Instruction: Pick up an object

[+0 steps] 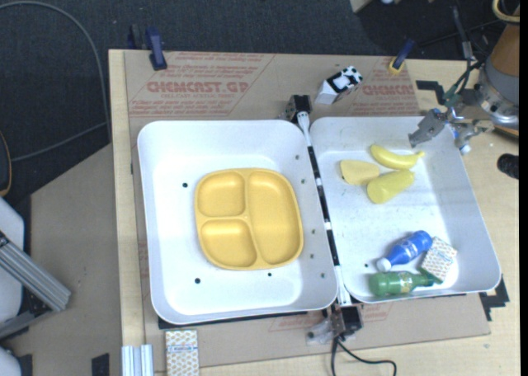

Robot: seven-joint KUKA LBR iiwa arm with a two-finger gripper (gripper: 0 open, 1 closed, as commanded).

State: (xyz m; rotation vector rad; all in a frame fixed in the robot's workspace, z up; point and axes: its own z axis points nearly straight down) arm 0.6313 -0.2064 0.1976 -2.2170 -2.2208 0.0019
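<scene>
Red print reading "CHEMCAST GP" runs across the brown board [247,77] that covers the surface, just behind the left bin [157,201]. The same red lettering repeats, partly hidden, behind the right bin [487,251], and again along the board's front edge below the left bin. Smaller red lines above and below the brand name are too fine to read.

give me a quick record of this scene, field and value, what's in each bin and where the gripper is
left bin: yellow divided plate
right bin: banana, two pale yellow pieces, blue bottle, green bottle, small patterned packet
bottles: lying on their sides, at the near end
gripper: above the far right corner of the right bin, close to the banana
held: nothing seen between the fingers
</scene>
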